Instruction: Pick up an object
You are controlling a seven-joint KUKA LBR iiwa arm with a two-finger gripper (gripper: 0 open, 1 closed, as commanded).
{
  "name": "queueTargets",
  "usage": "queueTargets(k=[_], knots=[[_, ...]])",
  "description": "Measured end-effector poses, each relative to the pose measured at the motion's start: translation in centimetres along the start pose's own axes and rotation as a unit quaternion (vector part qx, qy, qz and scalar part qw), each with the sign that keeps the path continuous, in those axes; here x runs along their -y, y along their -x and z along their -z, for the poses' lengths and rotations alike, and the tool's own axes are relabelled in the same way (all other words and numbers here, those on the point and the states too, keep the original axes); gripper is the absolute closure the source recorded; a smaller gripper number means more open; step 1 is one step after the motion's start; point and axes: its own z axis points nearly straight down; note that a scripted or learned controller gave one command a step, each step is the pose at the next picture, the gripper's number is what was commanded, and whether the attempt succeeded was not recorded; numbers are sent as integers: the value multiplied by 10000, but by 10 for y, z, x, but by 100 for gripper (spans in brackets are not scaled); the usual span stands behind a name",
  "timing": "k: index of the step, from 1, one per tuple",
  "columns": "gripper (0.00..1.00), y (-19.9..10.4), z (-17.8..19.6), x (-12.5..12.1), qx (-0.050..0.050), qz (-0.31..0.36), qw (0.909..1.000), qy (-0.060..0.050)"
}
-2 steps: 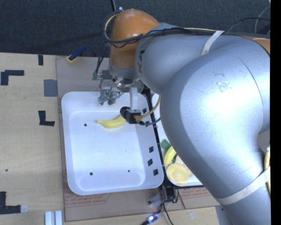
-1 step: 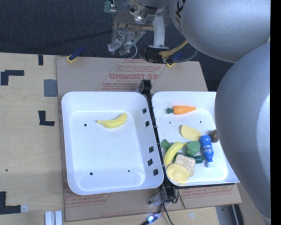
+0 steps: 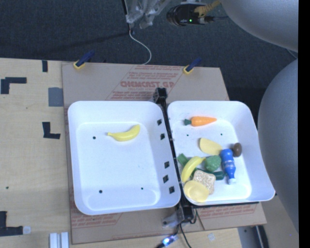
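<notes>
Two shallow white plastic bins sit side by side on a brown cardboard sheet (image 3: pixel 145 82) printed in red, which lies on the pale wooden counter (image 3: pixel 29 145). The gripper (image 3: pixel 143 13), a grey metal assembly, is at the top edge of the view, over the dark floor beyond the counter and well apart from both bins. Its opening state cannot be determined, and nothing is seen in its grasp. A thin white cable (image 3: pixel 144 48) hangs from it towards the cardboard.

All candidate objects lie nearer the viewer than the gripper.

Left bin (image 3: pixel 77 145), below and slightly left of the gripper:
- One yellow plastic banana (image 3: pixel 124 133), lying flat in the far half of the bin.

Right bin (image 3: pixel 247 126), below and right of the gripper:
- One orange plastic carrot (image 3: pixel 201 121) with a green tip, the object in this bin nearest the gripper.
- One flat yellow slice (image 3: pixel 209 146), past the carrot.
- One small brown round object (image 3: pixel 237 149), right of the slice.
- One blue plastic bottle (image 3: pixel 228 164) with a white cap, just beside the brown object.
- One green lumpy piece (image 3: pixel 212 162), touching the bottle's left side.
- A second yellow banana (image 3: pixel 190 167), just left of the green piece.
- One beige textured block (image 3: pixel 204 179), resting against a pale yellow round disc (image 3: pixel 196 191), the object farthest from the gripper.

Two blue-and-yellow clamps (image 3: pixel 83 59) hold the far edge of the cardboard.
</notes>
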Motion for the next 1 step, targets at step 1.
queueTargets(k=[1], knots=[[100, 83, -8, -1, 31, -54, 10000, -76]])
